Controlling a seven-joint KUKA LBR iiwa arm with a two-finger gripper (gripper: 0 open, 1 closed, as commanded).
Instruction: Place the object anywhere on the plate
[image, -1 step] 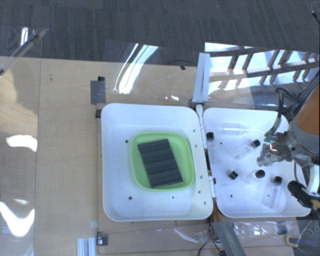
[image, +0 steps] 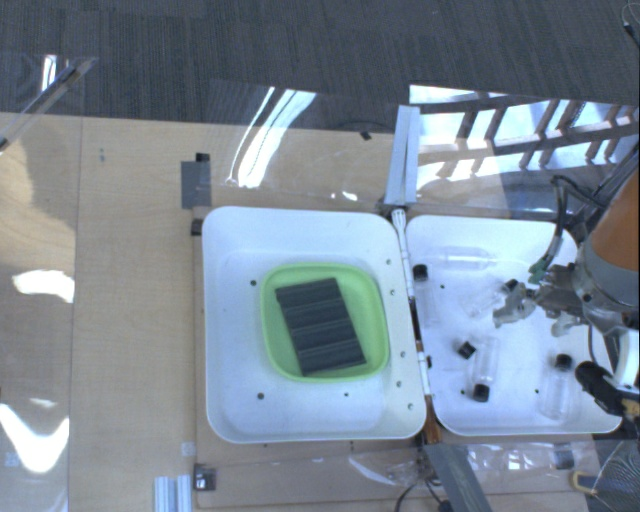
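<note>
Not done yet, by the look of things. Hard to be sure which thing to move: most likely one of the clear tubes (image: 482, 365) lying in the right bin (image: 440, 235). Could count three or so of these, spread apart on the white floor, none on the plate (image: 272, 300). Left to do, then: grab a tube, lift, carry across to the left bin (image: 230, 400), set down on the green.

Already on the plate: a dark block (image: 320, 326), resting flat in the middle, turned a little. Might be the thing meant, with little left to do in that case; cannot tell for sure.

Hanging over the right bin, close to the tubes: the claw (image: 512, 302), at the end of the arm (image: 610, 250) reaching in from the right. Cannot tell whether open or closed; too small and shiny to read.

Tubes: see-through plastic, thin, long and round, with small black caps (image: 480, 392). Probably light, slippery and quick to roll away.

Plate: bright green, squarish with round corners and a raised rim, smooth all over.

Block: dark grey, box-shaped, with ridges running across the top, dull and not shiny.

Bins: white, shallow and smooth, with soft rounded corners.

Under everything: a pale wooden bench (image: 120, 300).
</note>
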